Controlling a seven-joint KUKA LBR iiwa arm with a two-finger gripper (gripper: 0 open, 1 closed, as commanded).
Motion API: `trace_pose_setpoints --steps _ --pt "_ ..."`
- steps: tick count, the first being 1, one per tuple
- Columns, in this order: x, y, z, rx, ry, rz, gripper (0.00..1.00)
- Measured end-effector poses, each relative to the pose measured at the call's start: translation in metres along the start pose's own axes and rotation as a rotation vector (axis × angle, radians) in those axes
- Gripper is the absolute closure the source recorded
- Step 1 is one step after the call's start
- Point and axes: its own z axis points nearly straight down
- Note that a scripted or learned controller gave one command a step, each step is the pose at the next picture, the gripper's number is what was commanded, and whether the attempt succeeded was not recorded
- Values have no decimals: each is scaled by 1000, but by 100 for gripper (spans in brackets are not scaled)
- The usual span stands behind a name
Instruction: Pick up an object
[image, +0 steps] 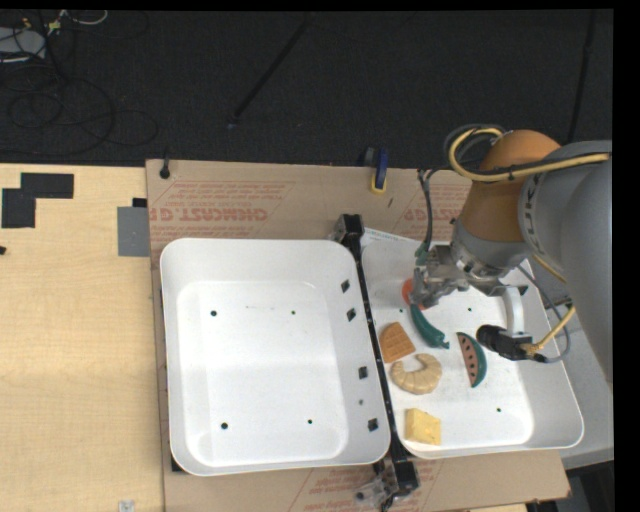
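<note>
In the right bin (525, 425), nearest the camera, a yellow wedge (422, 427) lies by the near-left corner. Just beyond it sits a croissant (415, 373), curled, with its long axis running left to right. An orange cracker (397, 342) lies just past the croissant, close to the bin's left wall and turned a little askew; it looks to touch the croissant, though the view is too coarse to be sure.

To the right of these, a melon slice (472, 358) lies with its long axis running near to far. Its green rind faces right and its red flesh faces left.

Further in lies a teal strip (430, 328), slightly curved. Its long axis runs on a diagonal: the near end points right toward the melon slice, and the far end points left and sits right under the gripper (432, 290). A small red piece (408, 291) shows at the gripper's left side, mostly hidden by it.

The gripper hangs low over the far-left part of the right bin, above the teal strip's far end. Whether it is released or clenched cannot be told from here, and nothing can be seen held in it. The arm (565, 215) comes in from the right.

The left bin (260, 390) stands beside the right one. Both rest on a cardboard sheet (230, 205), with a blue clamp (379, 170) at its far edge.
</note>
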Motion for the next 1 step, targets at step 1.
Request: trace_pose_setpoints --steps 1 --pt "79 -31 -81 -8 3 -6 100"
